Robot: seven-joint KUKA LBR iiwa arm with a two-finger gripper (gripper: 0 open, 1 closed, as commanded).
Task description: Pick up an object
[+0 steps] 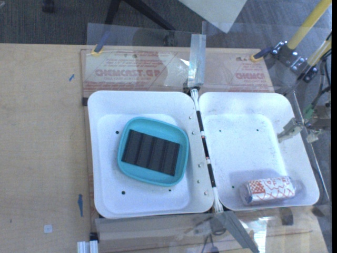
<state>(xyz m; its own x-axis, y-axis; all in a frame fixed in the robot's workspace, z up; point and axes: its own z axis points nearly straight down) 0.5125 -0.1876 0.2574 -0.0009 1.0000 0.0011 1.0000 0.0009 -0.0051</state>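
Note:
A teal, rounded-square dish (152,151) with a dark ribbed insert lies flat in the left bin (105,115), a little left of that bin's middle. In the right bin (237,120), a small packet (267,189) with a red and white pattern lies on its side near the front right corner. Both objects rest on the bin floors with nothing touching them.
A ridge (202,146) with a dark strip separates the two bins. Clear plastic sheets and a metal bracket (196,62) stand along the back. Blue clamps (274,50) and a yellow rod (313,17) sit at the back right. The wooden bench (39,141) stretches to the left.

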